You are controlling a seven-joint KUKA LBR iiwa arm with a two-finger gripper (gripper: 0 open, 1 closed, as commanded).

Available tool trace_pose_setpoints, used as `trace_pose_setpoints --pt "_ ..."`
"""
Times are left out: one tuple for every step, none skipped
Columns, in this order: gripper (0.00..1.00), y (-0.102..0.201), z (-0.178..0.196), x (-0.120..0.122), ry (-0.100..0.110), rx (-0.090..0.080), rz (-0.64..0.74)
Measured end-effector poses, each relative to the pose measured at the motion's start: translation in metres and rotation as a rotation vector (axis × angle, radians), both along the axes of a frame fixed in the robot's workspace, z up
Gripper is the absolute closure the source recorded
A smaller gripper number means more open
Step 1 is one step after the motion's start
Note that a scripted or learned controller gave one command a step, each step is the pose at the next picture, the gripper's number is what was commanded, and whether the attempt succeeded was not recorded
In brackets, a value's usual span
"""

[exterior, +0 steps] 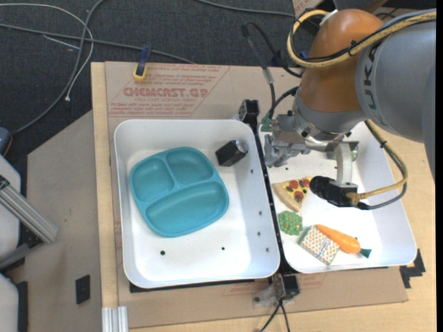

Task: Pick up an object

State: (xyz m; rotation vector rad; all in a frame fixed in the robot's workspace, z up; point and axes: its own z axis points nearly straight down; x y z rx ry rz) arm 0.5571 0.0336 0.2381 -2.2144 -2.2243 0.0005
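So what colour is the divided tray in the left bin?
Teal blue tray, shown clearly in the camera view.

Both white bins (138, 185) looked like smooth, glossy plastic. The teal divided plate (180, 191) in the left bin was matt plastic. The arm's orange band (339, 61) shone glossy above grey, satin casing. The bench top (180, 92) looked like printed brown cardboard, matt.

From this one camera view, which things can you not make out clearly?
- Gripper: the arm's wrist hides its open or shut state.
- Right bin: the arm covers its far part.
- Black object beside the blue tray: too small to identify.
- Arm: cut off at the right edge.
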Motion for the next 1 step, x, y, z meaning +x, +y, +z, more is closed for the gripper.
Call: trace_pose_setpoints --pt "1.00 0.0482 -0.0161 -0.0201 0.003 0.000 0.000"
